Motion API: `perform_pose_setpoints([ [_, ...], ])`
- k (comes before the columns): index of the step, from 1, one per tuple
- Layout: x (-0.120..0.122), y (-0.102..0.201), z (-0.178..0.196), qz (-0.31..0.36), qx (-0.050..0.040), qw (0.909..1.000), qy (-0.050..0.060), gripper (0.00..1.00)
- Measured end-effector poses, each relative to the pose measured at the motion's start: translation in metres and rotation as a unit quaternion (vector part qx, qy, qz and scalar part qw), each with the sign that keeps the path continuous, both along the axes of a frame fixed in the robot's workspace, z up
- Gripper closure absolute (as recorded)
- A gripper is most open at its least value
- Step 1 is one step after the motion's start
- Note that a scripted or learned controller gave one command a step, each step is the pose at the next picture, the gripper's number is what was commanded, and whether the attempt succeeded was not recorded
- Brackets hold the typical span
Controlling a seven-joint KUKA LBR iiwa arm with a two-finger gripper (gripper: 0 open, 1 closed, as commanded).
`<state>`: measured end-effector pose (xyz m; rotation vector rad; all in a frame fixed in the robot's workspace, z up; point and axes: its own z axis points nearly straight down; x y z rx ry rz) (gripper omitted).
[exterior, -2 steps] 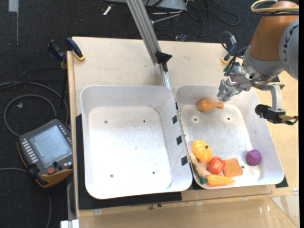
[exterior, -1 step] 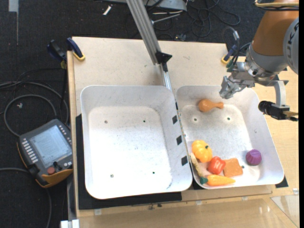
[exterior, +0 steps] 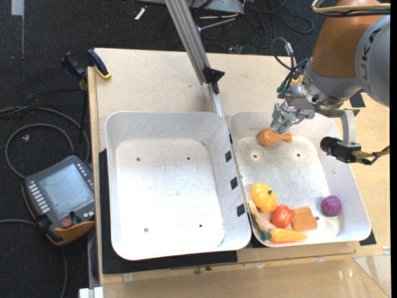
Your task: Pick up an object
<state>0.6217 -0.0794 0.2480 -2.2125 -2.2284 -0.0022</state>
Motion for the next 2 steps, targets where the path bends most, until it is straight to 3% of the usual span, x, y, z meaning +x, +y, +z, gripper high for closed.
perform_pose_setpoints([
  [2, -0.032, 0.094, -0.021, 0.0, -0.0001, 1.0, 0.002, 1.0],
])
